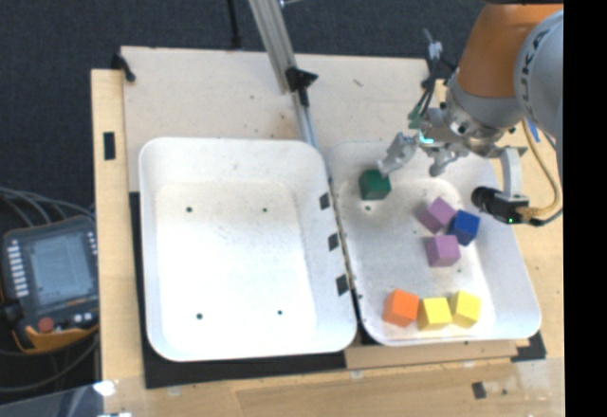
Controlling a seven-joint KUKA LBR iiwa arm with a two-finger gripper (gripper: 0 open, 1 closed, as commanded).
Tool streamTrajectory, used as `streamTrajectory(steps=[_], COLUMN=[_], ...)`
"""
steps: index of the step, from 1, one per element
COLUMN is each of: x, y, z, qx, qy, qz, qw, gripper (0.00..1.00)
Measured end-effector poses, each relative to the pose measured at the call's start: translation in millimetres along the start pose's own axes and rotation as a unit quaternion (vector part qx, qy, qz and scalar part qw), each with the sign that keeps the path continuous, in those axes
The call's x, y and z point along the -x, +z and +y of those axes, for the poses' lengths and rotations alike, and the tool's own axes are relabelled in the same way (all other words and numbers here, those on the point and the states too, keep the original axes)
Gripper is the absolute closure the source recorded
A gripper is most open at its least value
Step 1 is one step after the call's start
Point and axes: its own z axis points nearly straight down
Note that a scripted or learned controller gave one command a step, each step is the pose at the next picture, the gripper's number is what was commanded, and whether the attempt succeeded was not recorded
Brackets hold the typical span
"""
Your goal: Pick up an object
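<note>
Left bin (242, 249): white, bare floor w/ dark specks. Right bin (503, 297) holds all blocks. Arm (503, 55) enters from 2 o'clock, orange band above wrist. Gripper (420, 152) over right bin's 11 o'clock corner; jaw state: cannot tell.

Green block (375, 185) just beside gripper, at its 7 o'clock; not seen between the jaws. Two purple blocks (438, 215) mid-bin, blue block (465, 226) touching them at 3 o'clock. Orange block (401, 307), two yellow blocks (436, 312) in a row at 6 o'clock.
</note>
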Motion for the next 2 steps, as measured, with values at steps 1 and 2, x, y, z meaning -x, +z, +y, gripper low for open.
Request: streamTrajectory(steps=[1,2], x=[0,0], y=[-3,39], z=[1,2], qx=[0.002,0.0], qy=[0.0,0.001], qz=[0.0,-0.001], qw=[1.0,1.0], gripper=[0.0,0.0])
